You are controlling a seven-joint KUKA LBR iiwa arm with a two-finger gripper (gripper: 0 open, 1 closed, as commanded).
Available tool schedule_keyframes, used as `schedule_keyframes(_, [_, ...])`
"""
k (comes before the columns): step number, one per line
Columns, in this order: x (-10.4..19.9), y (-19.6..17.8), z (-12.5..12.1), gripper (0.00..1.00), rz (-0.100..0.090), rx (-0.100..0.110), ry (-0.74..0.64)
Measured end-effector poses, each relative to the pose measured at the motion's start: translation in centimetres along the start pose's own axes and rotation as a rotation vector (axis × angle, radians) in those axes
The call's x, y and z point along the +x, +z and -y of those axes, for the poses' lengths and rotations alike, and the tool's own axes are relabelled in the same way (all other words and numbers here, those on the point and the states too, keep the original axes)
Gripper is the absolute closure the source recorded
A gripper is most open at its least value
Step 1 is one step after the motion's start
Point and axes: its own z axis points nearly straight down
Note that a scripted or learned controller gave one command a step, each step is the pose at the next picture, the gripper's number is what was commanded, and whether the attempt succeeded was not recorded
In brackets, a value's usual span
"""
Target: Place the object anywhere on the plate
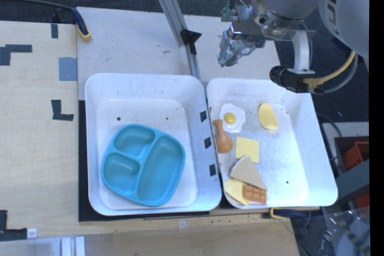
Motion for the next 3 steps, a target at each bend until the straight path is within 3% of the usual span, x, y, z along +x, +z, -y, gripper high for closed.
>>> schedule_keyframes(1, [4.4,7.1,0.0,1.0,0.003,0.013,0.003])
schedule_keyframes(2, [1.1,16.7,-2.9,1.0,0.006,0.014,0.009])
schedule_keyframes(3, [3.1,6.8,-3.9,1.0,0.0,-0.003,0.004])
